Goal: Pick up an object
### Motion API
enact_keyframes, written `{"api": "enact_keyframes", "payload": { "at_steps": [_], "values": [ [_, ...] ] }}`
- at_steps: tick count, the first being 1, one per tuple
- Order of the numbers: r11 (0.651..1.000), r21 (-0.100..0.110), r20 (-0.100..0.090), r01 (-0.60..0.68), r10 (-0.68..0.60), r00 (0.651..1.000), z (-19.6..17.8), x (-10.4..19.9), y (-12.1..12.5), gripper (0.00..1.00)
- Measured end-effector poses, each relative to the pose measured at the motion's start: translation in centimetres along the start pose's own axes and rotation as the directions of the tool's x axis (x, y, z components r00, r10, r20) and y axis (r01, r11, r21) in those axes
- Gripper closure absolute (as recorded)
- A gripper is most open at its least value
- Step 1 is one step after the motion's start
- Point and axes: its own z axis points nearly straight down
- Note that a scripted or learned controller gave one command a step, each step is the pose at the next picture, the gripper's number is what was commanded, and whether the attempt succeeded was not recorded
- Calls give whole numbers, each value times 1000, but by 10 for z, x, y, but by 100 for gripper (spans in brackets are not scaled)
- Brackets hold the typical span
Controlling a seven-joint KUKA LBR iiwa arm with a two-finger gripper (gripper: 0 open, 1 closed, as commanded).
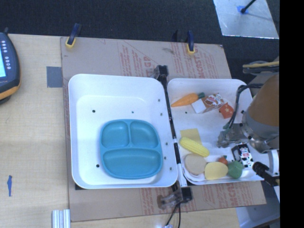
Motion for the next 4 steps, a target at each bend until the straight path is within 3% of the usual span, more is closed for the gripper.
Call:
{"api": "enact_keyframes", "payload": {
  "at_steps": [1,2,3,4],
  "values": [
    [1000,-12,-1,2,-2,1000,-102,40,29,100],
    [1000,-1,-1,-3,3,1000,-97,38,26,0],
    [1000,-2,1,1,-1,1000,-30,20,100,0],
    [999,39,-5,-11,12,1000,9,26,149,0]
  ]
}}
